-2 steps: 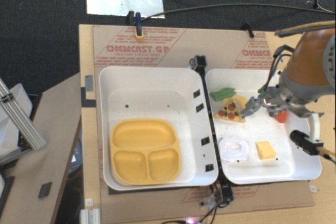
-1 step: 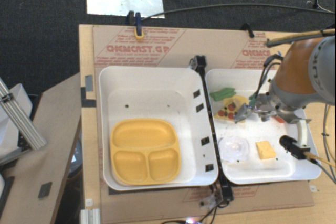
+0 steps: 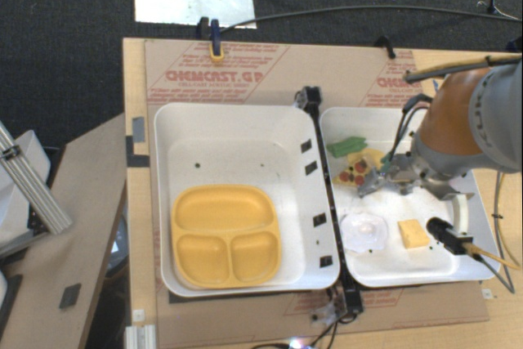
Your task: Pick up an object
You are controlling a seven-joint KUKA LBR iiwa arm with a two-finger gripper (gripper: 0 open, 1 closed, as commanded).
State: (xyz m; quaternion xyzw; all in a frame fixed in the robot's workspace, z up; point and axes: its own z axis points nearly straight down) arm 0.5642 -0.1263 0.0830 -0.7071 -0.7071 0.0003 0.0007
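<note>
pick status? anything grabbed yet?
Done: the gripper is down in the right bin, right beside the yellow piece with red spots.
In hand: nothing visibly lifted; I can't tell whether it grips that piece.
Left: a confirmed grasp and a lift. The green piece, yellow block and clear piece lie loose in the same bin.

The left bin (image 3: 237, 143) and right bin (image 3: 392, 259) are shown in white. A tray (image 3: 225, 234) is coloured orange-yellow, a block (image 3: 413, 233) pale yellow, a piece (image 3: 347, 145) green. The cardboard (image 3: 270, 65) is printed with red lettering. The arm (image 3: 482, 118) is coloured grey and orange.
</note>
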